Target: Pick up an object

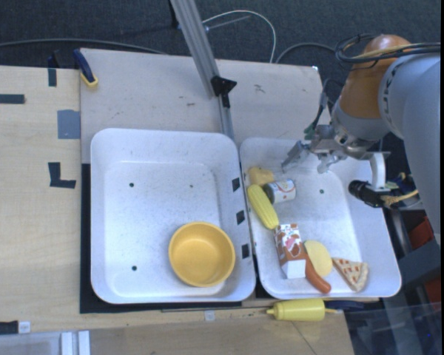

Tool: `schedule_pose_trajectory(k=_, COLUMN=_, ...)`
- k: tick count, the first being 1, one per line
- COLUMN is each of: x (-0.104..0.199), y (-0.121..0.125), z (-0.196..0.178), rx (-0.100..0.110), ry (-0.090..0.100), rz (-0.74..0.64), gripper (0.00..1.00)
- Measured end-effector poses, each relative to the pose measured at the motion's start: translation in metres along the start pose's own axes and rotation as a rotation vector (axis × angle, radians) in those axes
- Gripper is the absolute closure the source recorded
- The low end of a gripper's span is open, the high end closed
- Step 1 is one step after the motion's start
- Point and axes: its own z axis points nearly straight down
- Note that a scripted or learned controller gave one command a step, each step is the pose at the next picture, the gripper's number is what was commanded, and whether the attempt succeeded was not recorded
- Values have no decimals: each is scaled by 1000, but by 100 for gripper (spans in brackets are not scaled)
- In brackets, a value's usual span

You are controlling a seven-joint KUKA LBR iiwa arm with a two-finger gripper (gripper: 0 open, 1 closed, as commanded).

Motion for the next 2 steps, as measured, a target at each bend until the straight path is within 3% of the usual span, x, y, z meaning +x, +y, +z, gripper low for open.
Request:
schedule_pose_trajectory(k=1, x=1, y=1, z=49, rx=-8, ry=-2, rz=0, gripper=0)
schedule_pose_trajectory(k=2, x=2, y=0, z=38, rx=-6, ry=-1, rz=-1, gripper=100)
